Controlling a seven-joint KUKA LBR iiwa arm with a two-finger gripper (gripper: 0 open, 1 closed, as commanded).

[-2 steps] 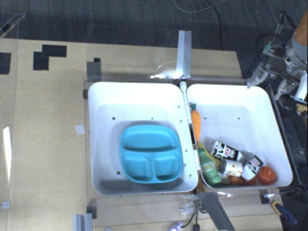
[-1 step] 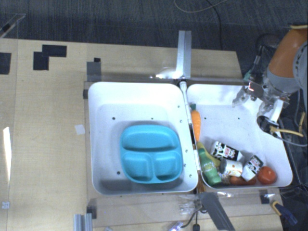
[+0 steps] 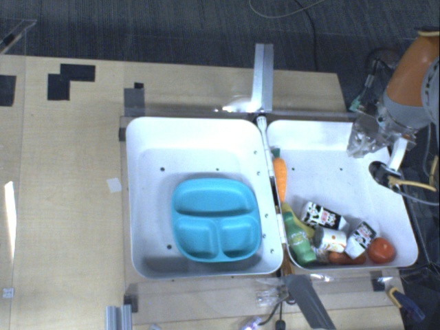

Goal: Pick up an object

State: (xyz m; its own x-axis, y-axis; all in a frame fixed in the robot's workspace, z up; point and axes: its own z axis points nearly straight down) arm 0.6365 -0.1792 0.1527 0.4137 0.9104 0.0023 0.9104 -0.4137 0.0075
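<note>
At the frame's right edge the claw (image 3: 371, 143) hangs over the right bin's (image 3: 323, 150) upper right corner; whether it is spread I cannot tell. A carrot (image 3: 279, 175), green bottle (image 3: 297, 236) and tomato (image 3: 381, 251) lie lower in that bin.

**Two bins side by side on the bench**

The left bin (image 3: 141, 184) and right bin (image 3: 323, 146) sit touching along a shared middle edge on the bench (image 3: 62, 205); a divided tray (image 3: 216, 218) lies in the left bin, toward its near side; in the right bin a carrot (image 3: 279, 174) lies along the left wall, with a bottle (image 3: 298, 238) just before it; cartons (image 3: 323, 216) and a tomato (image 3: 381, 251) crowd the near right corner; the gripper (image 3: 368, 143) hangs over the bin's far right corner.
</note>
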